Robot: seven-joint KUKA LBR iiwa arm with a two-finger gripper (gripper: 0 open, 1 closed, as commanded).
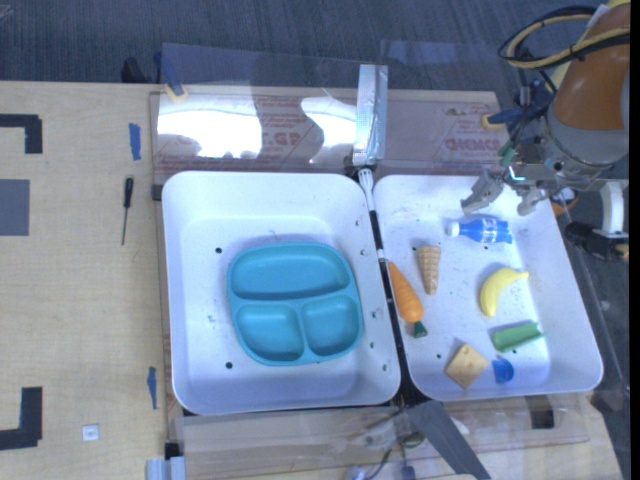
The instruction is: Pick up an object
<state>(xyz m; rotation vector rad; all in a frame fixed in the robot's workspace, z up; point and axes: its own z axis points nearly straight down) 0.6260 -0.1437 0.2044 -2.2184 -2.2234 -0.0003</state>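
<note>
My tool [506, 195] hangs over the far part of the right bin [570, 268], its two fingers spread wide, one tip toward the left and one toward the right, with nothing between them. Just below the tips lies a small blue and white bottle [482, 230] on its side, close to the left finger but not pinched. Nearer the camera in the same bin sit a cone [429, 266], pointing down the view, and a carrot [405, 295] lying along the bin's left wall with its green end toward the near side. A banana [500, 288] rests to the right of the cone, well apart from the carrot. Below the banana lies a green piece [516, 335], and near it a small blue piece [502, 370] and a tan wedge [465, 364] side by side close to the near rim. The left bin [190, 228] holds a teal tray [294, 301] with three compartments, set about in its middle. On the desk [70, 298] to the left of the bins lies a screwdriver [126, 208]. My orange band [590, 88] shows above the wrist at the upper right.
</note>
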